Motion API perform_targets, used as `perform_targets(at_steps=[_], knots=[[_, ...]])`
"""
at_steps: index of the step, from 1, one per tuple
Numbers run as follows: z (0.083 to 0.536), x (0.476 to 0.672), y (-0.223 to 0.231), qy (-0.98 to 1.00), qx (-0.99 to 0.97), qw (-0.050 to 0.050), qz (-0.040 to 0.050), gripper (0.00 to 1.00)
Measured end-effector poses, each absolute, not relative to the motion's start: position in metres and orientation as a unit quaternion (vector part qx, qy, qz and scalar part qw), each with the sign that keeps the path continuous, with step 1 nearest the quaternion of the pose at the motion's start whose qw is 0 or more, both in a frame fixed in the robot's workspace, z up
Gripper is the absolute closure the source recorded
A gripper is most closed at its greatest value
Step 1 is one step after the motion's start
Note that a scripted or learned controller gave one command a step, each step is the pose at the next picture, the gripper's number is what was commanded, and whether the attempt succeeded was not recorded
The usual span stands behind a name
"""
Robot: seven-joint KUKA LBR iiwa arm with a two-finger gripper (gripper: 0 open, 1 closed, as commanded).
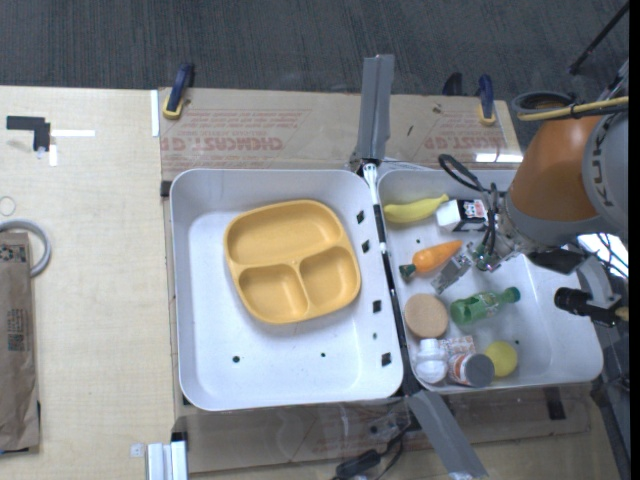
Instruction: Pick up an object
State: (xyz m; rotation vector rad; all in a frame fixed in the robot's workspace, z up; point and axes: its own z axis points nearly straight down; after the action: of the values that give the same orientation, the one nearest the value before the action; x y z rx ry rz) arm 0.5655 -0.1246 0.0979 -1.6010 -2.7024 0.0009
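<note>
Gripper sat low in the right bin, mid-bin, just beside the carrot and green bottle. Grip state: cannot tell. Nothing seen lifted; judged the pick not yet done, grasp and lift remaining.

Gripper low in right bin, beside carrot, above green bottle. Banana near back wall. Yellow divided plate in left bin.
</note>
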Motion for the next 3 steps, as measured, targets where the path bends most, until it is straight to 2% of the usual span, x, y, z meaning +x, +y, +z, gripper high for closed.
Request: perform_targets(at_steps=[1,2,3], knots=[[0.144,0.492,-0.168,-0.860,-0.510,0.000,0.0004,0.00],[0.144,0.492,-0.167,-0.860,-0.510,0.000,0.0003,0.00],[0.094,0.494,-0.156,-0.915,-0.403,-0.003,-0.0003,0.00]])
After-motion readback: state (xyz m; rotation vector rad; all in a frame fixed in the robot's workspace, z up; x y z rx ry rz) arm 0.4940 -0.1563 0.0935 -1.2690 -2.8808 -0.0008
